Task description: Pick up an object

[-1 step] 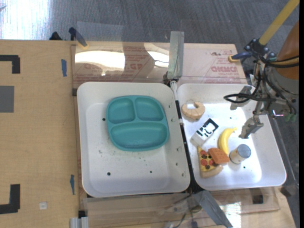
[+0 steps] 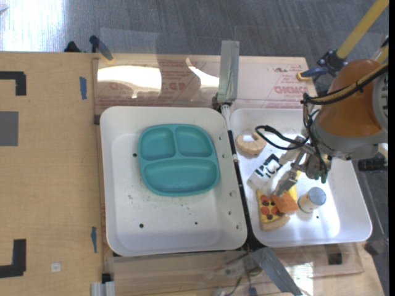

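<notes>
The hand (image 2: 285, 187) seems to touch the orange block (image 2: 286, 201) below it.

The shallow plastic left bin (image 2: 117, 227) was white, flecked with small dark specks, and the divided plastic plate (image 2: 179, 160) in it was plain teal. Right of that plate, the shallow plastic right bin (image 2: 345, 227) was white too. In it lay a pale beige bread-like ring (image 2: 249, 144), a toy pizza slice (image 2: 272, 211) in yellow with red dots and a tan crust, an orange block (image 2: 286, 201), and a small blue-grey capped piece (image 2: 315, 197). The arm's dome-shaped wrist band (image 2: 349, 103) was orange above a grey body. The flat cardboard table (image 2: 49, 165) was tan with black marks and bits of blue tape.
</notes>
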